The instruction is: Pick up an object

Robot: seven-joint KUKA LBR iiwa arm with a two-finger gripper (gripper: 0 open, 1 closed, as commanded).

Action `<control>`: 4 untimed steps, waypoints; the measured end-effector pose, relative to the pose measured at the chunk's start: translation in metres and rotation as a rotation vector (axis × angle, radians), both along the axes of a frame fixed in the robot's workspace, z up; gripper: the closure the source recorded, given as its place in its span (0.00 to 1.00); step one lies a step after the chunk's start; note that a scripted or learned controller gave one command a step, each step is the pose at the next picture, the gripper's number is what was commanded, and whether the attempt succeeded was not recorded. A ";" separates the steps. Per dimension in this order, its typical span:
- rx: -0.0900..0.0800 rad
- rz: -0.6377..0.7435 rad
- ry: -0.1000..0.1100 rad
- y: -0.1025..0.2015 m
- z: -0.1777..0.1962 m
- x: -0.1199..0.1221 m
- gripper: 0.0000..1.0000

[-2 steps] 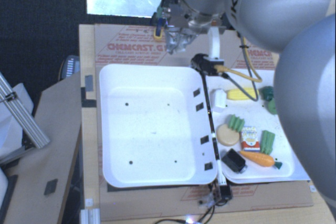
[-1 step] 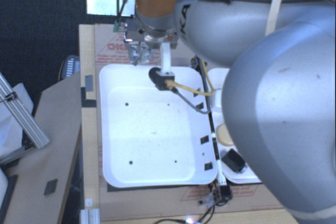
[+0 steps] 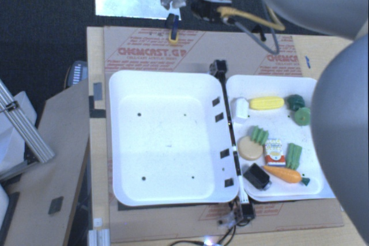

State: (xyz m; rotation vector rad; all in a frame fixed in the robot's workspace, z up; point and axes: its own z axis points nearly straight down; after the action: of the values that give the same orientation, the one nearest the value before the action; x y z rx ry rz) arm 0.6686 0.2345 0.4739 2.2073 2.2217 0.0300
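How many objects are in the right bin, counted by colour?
Green: 4
Yellow: 1, corn
Orange: 1, carrot
White: 1
Tan: 1
Black: 1
Red and white: 1
Total: 10

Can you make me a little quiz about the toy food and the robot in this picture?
1. True or false: the carrot lies in the left bin.
2. What lies nearest the corn? A) white block B) black object C) carrot
3. Fill in: the gripper hangs above the far end of the bench, beyond the ____ bin.

Key
1. False: it is in the right bin.
2. A
3. left
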 end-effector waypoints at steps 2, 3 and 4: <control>0.002 0.001 0.005 0.000 0.007 -0.093 1.00; -0.010 -0.003 0.031 0.000 -0.109 -0.134 1.00; 0.000 0.000 0.007 0.000 0.012 -0.146 1.00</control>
State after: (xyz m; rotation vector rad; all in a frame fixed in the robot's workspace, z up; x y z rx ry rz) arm 0.5225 0.2344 0.4859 2.2113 2.2254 0.0219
